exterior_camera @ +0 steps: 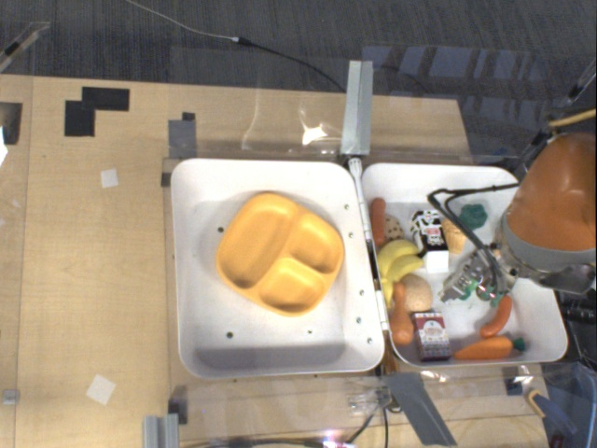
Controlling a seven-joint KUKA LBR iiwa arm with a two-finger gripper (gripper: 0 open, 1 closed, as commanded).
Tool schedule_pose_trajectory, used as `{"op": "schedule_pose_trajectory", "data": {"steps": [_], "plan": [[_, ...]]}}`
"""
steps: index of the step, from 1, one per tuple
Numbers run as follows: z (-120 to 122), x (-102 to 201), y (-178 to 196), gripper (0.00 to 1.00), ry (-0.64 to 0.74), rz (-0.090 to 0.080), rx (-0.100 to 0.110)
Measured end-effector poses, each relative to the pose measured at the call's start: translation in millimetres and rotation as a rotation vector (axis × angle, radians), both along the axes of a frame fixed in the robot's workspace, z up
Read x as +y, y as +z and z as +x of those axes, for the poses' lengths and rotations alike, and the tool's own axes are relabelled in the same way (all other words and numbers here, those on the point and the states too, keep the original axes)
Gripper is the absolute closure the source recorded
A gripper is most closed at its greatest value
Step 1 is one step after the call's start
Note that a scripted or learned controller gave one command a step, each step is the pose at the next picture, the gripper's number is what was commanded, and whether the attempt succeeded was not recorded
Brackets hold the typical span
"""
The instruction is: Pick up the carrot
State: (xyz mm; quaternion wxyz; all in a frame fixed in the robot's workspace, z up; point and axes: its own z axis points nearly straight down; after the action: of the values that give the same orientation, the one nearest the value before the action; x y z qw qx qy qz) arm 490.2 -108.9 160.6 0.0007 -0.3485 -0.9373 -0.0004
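The carrot [484,348] is lying flat along the near wall of the right bin [550,343], its green stub pointing toward the bin's right corner. The pincer [474,283] is hovering above and slightly left of the carrot, apart from it, with a small red-orange chili-like piece [497,316] lying between the two. How far the pincer is open I cannot tell; its metal parts are blurring together and nothing is showing between them. Just left of the carrot a small red box [430,333] is resting, and farther left a brown egg-like item [415,296] and a banana [399,259] are lying against the bin's left wall. The left bin [196,343], beside the right bin on the table [84,278], is carrying a yellow divided plate [279,251].
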Motion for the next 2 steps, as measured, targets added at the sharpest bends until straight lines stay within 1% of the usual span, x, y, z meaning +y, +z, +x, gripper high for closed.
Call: {"op": "schedule_pose_trajectory", "data": {"steps": [1,2], "plan": [[-2,-18,0,1.0,-0.073,-0.002,-0.007],[20,-24,-11,1.0,-0.076,-0.002,-0.007]]}}
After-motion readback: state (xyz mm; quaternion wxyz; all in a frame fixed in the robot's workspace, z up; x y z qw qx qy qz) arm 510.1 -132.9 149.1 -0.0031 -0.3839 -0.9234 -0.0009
